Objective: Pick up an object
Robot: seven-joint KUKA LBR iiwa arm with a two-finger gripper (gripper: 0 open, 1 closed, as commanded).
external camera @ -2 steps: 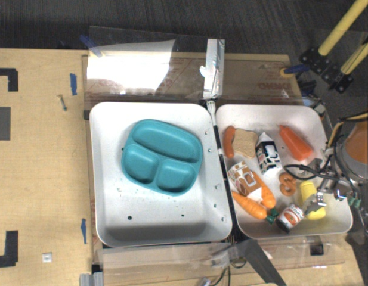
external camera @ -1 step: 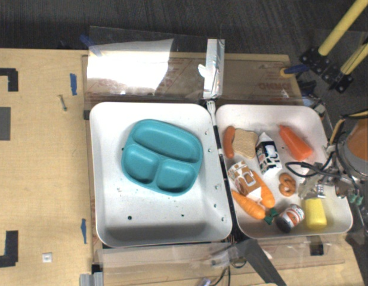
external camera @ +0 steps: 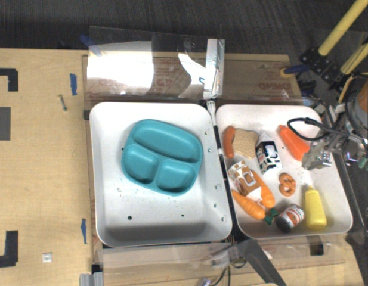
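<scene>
The right white bin [external camera: 342, 186] holds several small objects. Among them are a red sausage [external camera: 229, 140], a slice of bread [external camera: 246, 143], a black and white can [external camera: 267, 157] and an orange wedge [external camera: 294, 142]. Nearer the front lie a pretzel [external camera: 286, 184], a yellow bottle [external camera: 315, 207], a carrot [external camera: 249, 204], a brown and white packet [external camera: 243, 176] and a small dark can [external camera: 290, 217]. My gripper [external camera: 319, 157] hangs over the bin's right side, just right of the orange wedge and above the pretzel and the yellow bottle. I see nothing held in it.
In the left white bin [external camera: 106, 159] lies a teal divided plate [external camera: 161, 156]. A clear plastic sheet with a taped strip [external camera: 213, 67] stands behind both bins. Cables and yellow bars [external camera: 345, 19] crowd the right edge. Bare wooden bench [external camera: 37, 159] stretches to the left.
</scene>
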